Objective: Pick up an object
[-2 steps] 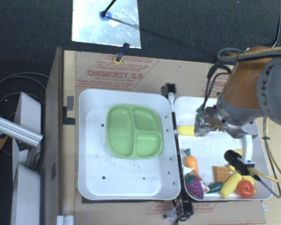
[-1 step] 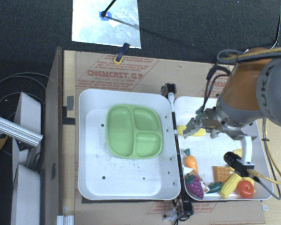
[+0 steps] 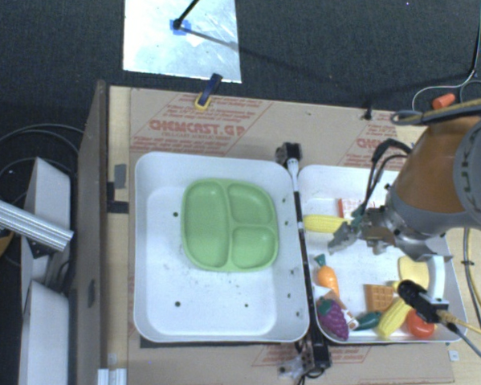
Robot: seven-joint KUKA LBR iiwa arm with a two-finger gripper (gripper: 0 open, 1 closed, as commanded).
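Claw [image 3: 340, 237] sits low in the right bin [image 3: 362, 179], near its left wall, tips pointing left; whether it is released or clenched cannot be told at this size, and nothing is seen clamped in it; nearest candidate is the yellow corn cob [image 3: 322, 224], lying on its side just left of and slightly above the claw, touching or almost touching the tips, can't tell which; judged step: closing in on a pick, corn looks the likely target; to do it well, centre the claw over the cob's middle and across its short width, come straight down, keep off the bin wall just past it, close only once the cob sits between the tips; cob is round and may roll away if nudged from one side; other options: orange carrot piece [image 3: 326, 277] below the claw, a little apart; purple grapes [image 3: 335, 319] further below by the bin's near-left corner; cracker-like square [image 3: 377, 296] below-right; second yellow corn piece [image 3: 393, 316] and a red item [image 3: 418, 323] beyond that; well left of the claw, the left bin [image 3: 162, 304] holds a green divided plate [image 3: 228, 225], not part of this pick
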